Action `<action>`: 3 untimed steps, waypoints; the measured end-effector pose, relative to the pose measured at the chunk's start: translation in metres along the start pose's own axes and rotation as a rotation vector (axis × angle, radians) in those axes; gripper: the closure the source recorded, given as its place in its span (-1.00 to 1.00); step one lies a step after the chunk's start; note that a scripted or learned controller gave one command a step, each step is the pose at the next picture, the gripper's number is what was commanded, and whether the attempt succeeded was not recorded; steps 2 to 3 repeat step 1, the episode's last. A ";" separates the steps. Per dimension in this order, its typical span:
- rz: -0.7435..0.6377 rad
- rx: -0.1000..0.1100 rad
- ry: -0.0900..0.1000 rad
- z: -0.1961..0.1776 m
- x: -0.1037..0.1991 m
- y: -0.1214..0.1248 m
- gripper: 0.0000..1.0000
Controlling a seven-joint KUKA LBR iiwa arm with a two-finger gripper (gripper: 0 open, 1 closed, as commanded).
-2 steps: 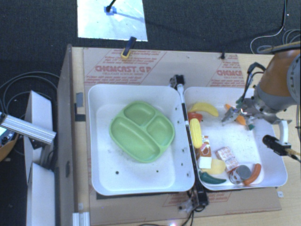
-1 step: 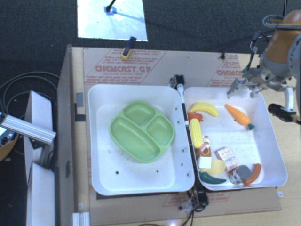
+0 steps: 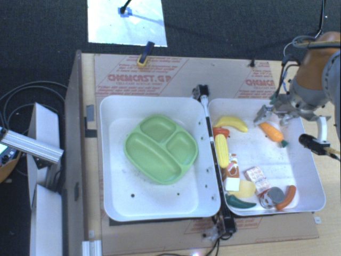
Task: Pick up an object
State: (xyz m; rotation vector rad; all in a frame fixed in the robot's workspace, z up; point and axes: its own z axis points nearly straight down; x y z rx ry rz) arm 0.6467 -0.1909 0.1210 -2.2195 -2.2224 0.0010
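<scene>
Two white bins side by side on the bench: left bin (image 3: 114, 143) carrying a green sectioned plate (image 3: 161, 149), right bin (image 3: 303, 167) holding the toy food. Pincer (image 3: 273, 112) low over the right bin's far part, near its far right corner, fingers spread; nothing seen between them. Carrot (image 3: 272, 132) just below and beside the fingertips, near the bin's far right side, long axis slanting from far-left to near-right, green tip toward the near right. Whether a finger touches it: cannot tell.

Banana (image 3: 232, 123) near the far left corner of that bin, lying roughly crosswise, well apart from the carrot across bare floor. Corn (image 3: 221, 150) along the left wall, lengthwise. Toward the near edge, a crowded cluster: a small red-and-white packet (image 3: 256, 177), a grey round piece (image 3: 275, 196), a sausage (image 3: 287, 197), a green pepper (image 3: 241, 201), a yellow piece (image 3: 246, 188). Bare floor around the carrot on its near and left sides.
</scene>
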 end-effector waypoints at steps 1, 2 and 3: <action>0.000 -0.001 0.000 0.032 -0.001 -0.020 -1.00; 0.000 -0.001 0.000 0.032 -0.001 -0.020 -1.00; 0.000 -0.001 0.000 0.032 -0.001 -0.020 -1.00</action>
